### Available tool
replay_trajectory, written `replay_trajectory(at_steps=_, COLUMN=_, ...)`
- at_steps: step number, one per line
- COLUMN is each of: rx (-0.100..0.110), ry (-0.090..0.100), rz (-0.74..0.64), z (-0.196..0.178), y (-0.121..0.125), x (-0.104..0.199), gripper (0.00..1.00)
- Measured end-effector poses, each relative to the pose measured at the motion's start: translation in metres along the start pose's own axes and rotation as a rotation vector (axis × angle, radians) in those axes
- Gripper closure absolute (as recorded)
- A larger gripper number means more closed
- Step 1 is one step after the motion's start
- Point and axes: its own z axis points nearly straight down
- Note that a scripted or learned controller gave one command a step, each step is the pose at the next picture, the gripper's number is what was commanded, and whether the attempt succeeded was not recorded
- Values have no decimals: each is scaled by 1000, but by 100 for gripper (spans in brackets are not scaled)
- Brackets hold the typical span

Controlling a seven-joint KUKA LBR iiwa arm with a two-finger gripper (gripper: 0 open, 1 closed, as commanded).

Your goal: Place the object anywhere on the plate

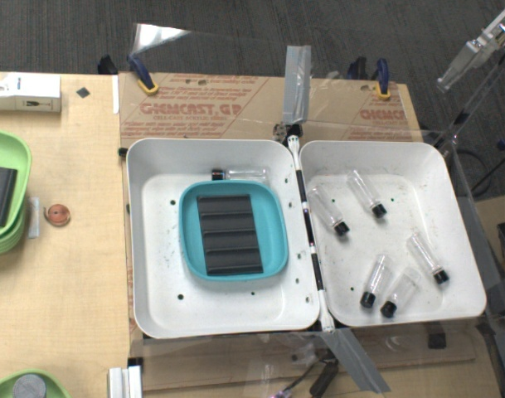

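- Wooden bench [78, 288] carries two white bins, with dark carpet beyond at 12 o'clock.
- Left bin [152, 297] holds the teal plate [190, 222], which has a black ribbed insert [230, 232] at its centre.
- Five capped clear vials lie scattered in the right bin [451, 305].
- Likeliest pick is the nearest vial [329, 212], at 3 o'clock from the plate.
- Its long axis runs from 11 to 5 o'clock, with the black cap at the 5 o'clock end.
- Grasp across that axis at mid-length, lift clear of the bin walls, and release low over the insert so the vial cannot roll off.
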Motion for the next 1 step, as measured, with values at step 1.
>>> replay_trajectory(at_steps=1, rx=0, ry=0, rz=-1, z=0, y=0, x=0, gripper=0)
